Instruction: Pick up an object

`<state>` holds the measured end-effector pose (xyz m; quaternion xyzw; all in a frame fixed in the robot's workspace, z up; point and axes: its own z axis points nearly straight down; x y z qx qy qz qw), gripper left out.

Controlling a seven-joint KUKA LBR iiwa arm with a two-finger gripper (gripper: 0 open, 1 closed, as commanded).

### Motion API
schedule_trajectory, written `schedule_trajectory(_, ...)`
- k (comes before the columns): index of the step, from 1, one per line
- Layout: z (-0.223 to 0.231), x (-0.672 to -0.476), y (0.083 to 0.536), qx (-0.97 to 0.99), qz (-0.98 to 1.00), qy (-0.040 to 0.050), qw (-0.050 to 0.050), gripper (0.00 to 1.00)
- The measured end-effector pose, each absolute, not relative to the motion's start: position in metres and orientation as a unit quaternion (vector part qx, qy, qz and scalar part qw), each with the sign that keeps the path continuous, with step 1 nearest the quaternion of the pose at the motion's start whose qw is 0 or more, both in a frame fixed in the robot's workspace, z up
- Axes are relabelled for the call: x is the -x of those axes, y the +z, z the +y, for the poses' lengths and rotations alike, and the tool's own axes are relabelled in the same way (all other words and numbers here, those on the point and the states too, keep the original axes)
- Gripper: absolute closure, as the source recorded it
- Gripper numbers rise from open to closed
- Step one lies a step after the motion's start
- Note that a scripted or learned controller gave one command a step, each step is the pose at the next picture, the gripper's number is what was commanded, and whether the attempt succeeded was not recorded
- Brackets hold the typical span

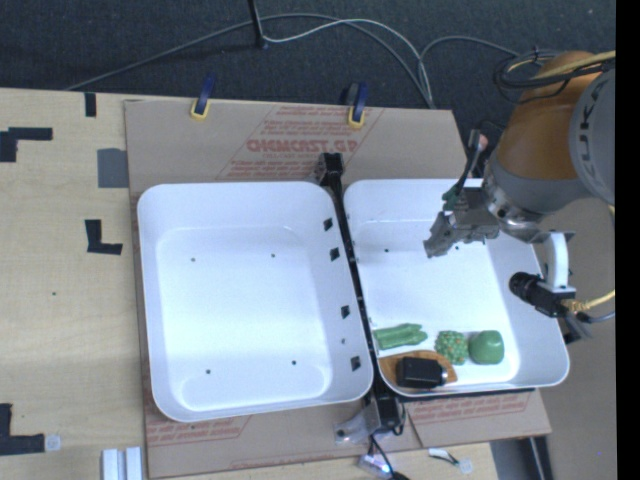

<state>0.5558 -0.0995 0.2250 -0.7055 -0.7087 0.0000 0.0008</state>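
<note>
right bin (395, 218): fingers (440, 244) well apart from green pepper (486, 347), grip state unclear

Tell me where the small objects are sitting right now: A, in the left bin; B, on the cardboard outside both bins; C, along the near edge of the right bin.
C: the green items and the black piece cluster at the near edge of the right bin.

White bins (240, 208); green pepper (486, 347); green broccoli (451, 345); black block (420, 372)
</note>
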Motion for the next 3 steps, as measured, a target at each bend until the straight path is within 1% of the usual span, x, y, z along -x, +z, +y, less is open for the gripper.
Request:
schedule_trajectory(1,-0.04,-0.566,0.221,0.705,-0.709,-0.0002,0.001,1.0)
schedule_trajectory(2,0.018,-0.566,0.232,0.705,-0.709,-0.0003,0.0,1.0)
schedule_trajectory(3,0.069,-0.558,0.226,0.706,-0.709,0.0003,0.001,1.0)
